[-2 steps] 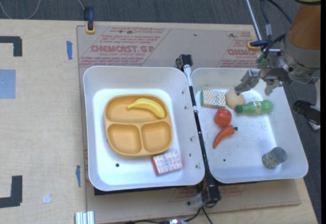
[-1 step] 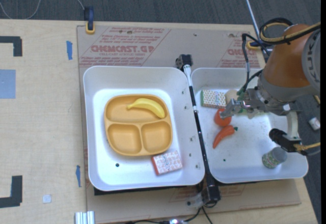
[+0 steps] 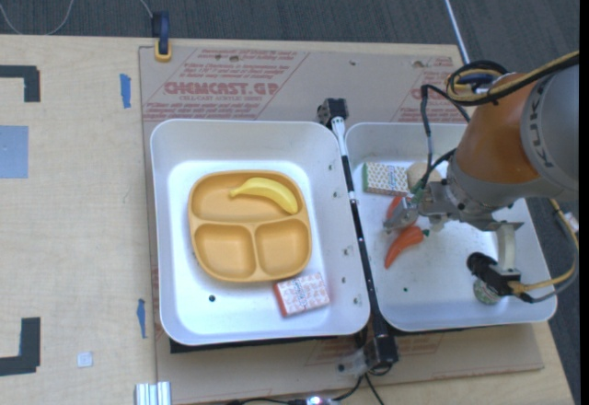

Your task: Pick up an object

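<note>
The gripper (image 3: pixel 405 221) hangs in the right bin (image 3: pixel 460 306), right over the carrot's (image 3: pixel 402 245) upper end; whether it is clenched I cannot tell. The carrot runs down-left from it, long axis slanted, lying on the bin floor

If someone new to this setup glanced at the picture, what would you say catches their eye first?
Probably the yellow banana lying in the top compartment of the orange divided plate, which sits in the left bin. Next, the grey arm with its orange band reaching into the right bin, its gripper low over an orange carrot. A small red-and-white packet lies just below the plate.
</note>
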`<state>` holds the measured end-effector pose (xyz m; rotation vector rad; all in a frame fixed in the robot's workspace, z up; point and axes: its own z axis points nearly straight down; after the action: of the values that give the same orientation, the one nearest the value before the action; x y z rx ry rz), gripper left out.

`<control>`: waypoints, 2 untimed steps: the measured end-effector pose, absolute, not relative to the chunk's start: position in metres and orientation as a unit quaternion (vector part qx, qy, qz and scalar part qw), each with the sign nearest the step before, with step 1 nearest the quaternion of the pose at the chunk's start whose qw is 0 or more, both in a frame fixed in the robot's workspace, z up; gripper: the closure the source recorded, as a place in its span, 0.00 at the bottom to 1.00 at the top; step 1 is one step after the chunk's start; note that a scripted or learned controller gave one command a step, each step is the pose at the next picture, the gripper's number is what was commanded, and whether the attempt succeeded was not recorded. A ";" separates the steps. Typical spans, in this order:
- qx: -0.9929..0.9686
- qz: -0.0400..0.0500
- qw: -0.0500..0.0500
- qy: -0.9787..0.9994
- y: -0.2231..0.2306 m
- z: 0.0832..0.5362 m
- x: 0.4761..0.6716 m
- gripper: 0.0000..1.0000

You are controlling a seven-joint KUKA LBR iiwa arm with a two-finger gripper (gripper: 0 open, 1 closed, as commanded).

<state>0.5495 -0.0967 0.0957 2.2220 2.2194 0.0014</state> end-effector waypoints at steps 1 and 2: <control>0.708 0.001 0.002 0.706 -0.097 0.106 0.550 1.00; 0.708 0.001 0.002 0.707 -0.097 0.105 0.550 0.00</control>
<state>0.5499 -0.0965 0.1055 2.2210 2.2173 0.0032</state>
